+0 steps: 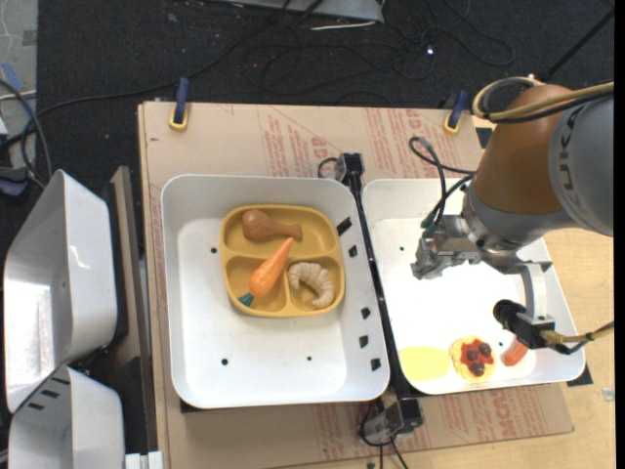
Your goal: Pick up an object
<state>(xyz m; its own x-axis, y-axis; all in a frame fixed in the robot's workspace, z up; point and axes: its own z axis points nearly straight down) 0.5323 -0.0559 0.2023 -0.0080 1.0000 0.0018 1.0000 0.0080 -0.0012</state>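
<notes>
- Nearest me, along the near edge of the right bin, I see three small things in a row: a flat yellow piece towards the near-left corner, a round tart with red and dark berries beside it, and a short orange-red piece just right of the tart.
- The gripper hangs over the middle of that same bin, so these three lie from it towards the near edge, the tart slightly to the right. I judge this the relation my next move turns on: come towards the near wall, then down.
- I cannot tell how far the tool is open, nor whether it has hold of anything; its tip is too dark and too crowded by cables.
- The orange-red piece seems to lie slantwise, its long axis running near-left to far-right. A dark fitting on the arm sits just beyond it, so I cannot be sure of its upper end.
- The tart is round and points no way.
- Farther off, in the left bin, a yellow divided plate holds a drumstick, a carrot pointing far-right, and a curled shrimp.
</notes>
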